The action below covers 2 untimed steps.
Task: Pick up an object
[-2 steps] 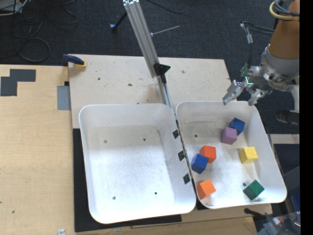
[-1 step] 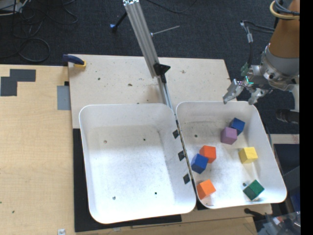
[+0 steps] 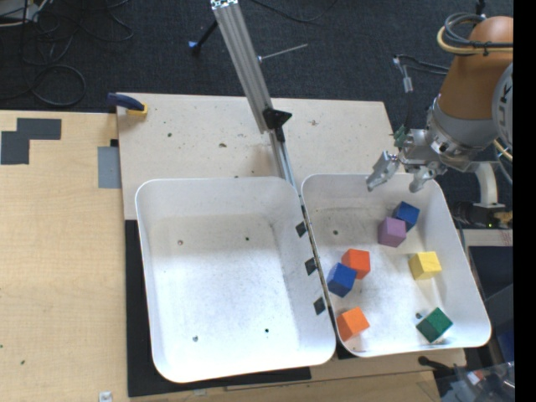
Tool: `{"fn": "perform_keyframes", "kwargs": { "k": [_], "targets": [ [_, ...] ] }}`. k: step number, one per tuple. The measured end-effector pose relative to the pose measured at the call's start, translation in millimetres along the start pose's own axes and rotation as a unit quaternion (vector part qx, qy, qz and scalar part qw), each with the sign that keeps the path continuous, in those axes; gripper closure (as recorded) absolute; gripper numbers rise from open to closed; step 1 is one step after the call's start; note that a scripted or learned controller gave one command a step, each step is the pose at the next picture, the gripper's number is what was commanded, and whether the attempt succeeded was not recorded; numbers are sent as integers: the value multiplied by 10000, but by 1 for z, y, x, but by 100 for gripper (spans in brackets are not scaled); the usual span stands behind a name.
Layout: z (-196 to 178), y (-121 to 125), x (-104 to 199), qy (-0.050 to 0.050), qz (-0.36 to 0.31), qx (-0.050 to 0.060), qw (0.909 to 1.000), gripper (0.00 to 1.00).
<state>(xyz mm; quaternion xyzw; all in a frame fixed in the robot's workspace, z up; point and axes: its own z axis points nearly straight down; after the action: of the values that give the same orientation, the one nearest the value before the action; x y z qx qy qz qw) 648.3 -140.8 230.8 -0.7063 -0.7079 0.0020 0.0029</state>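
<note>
desk (image 3: 67,266) bears two white bins | left bin (image 3: 167,216) | right bin (image 3: 469,296) holds seven cubes: two blue (image 3: 341,279) (image 3: 406,214), two orange (image 3: 357,262) (image 3: 353,322), purple (image 3: 391,231), yellow (image 3: 425,265), green (image 3: 435,325) | arm (image 3: 473,82) at right | tool (image 3: 400,176) above right bin's far edge, fingers spread, gripping nothing

no text, label, brand or number can be read anywhere in the view. the nearest thing to a sign is a small black-and-white checkered patch (image 3: 224,1) on the top end of the slanted metal rail (image 3: 248,69); it may be a marker pattern, but it is too small to tell.
</note>
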Motion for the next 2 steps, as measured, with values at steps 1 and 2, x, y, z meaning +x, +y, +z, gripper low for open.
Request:
{"fn": "perform_keyframes", "kwargs": {
  "k": [1,2],
  "targets": [
    [65,0,0,2,6,14,10000,0],
    [114,0,4,-4,8,-19,10000,0]
  ]
}}
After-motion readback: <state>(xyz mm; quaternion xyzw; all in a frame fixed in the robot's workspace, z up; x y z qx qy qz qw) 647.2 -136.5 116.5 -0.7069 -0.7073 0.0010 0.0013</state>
